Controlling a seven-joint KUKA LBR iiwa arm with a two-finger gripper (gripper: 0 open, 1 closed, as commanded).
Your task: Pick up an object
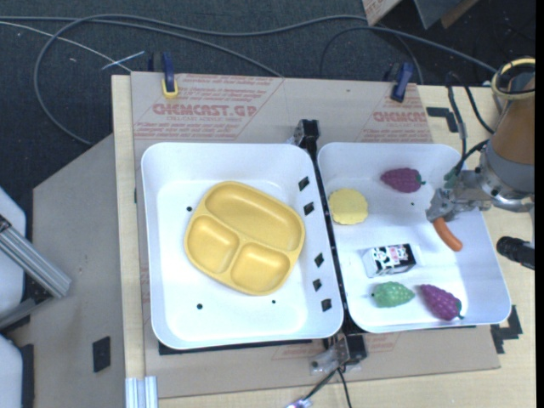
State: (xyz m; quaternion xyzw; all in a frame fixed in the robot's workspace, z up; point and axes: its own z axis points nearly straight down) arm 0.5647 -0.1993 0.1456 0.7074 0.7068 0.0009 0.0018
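Holding six items, right bin (476,313); one tray (245,237), left bin (161,228).

- Two bins sit side by side on the bench, touching along their inner walls: the left bin (157,228) and the right bin (489,291).
- In the left bin, a divided tray (245,236) lies near the middle.
- In the right bin, a round flat piece (348,206) lies by the inner wall, toward the far side.
- A grape cluster (401,178) lies to its right, nearer the far wall.
- A small carton (389,259) lies at mid-bin.
- In front of the carton, a bumpy fruit (392,294) and a second grape cluster (440,302) lie side by side, the cluster to the right.
- A carrot (448,234) lies by the right wall.
- My gripper (448,204) sits just behind the carrot, at its far end.
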